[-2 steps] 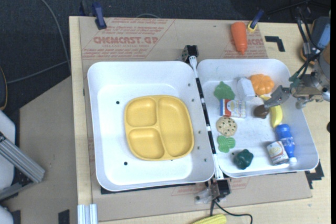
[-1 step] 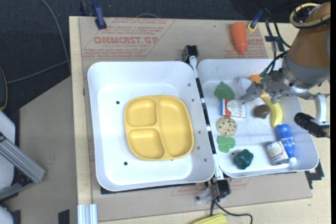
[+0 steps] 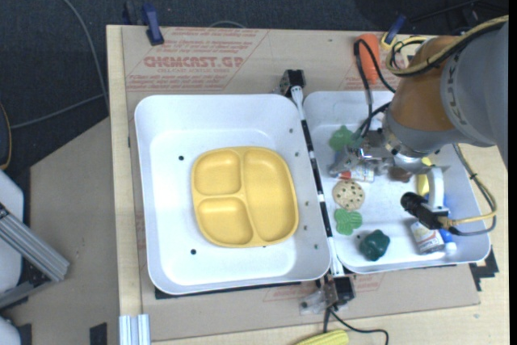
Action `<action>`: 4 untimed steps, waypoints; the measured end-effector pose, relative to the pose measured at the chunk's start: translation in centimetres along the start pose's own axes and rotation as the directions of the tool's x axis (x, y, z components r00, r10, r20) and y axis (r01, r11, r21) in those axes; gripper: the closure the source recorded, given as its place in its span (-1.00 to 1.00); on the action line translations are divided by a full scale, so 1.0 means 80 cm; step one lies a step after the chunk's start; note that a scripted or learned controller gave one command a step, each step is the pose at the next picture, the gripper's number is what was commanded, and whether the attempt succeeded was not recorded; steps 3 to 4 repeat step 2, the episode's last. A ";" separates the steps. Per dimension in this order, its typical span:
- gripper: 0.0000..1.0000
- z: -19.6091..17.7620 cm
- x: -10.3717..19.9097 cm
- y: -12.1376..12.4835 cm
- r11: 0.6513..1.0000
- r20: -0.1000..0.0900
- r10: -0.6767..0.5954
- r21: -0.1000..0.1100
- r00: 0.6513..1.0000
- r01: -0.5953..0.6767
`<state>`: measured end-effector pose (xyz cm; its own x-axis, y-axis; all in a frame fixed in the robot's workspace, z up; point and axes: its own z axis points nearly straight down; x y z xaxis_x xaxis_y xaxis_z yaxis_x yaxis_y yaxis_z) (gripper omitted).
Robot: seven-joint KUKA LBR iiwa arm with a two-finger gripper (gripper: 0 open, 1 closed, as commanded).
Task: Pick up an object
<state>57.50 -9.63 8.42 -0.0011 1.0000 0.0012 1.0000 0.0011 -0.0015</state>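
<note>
Where toys lie — pincer [image 3: 365, 160] hovers.

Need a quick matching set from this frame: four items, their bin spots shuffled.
Items:
1. yellow tray
2. cookie
3. dark green lump
4. arm

Places:
A. near front edge of right bin
B. middle of left bin
C. above right bin, reaching in from the right
D. right bin, near the divider

Pairs: 1-B, 2-D, 3-A, 4-C
</note>
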 end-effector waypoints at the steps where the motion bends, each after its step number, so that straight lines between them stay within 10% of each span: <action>1: 1.00 -0.012 0.000 0.001 1.000 0.001 0.001 -0.002 1.000 -0.001; 2: 1.00 -0.125 0.069 -0.044 1.000 0.001 0.000 -0.002 1.000 0.000; 4: 1.00 -0.125 0.069 -0.044 1.000 0.001 0.000 -0.002 1.000 0.000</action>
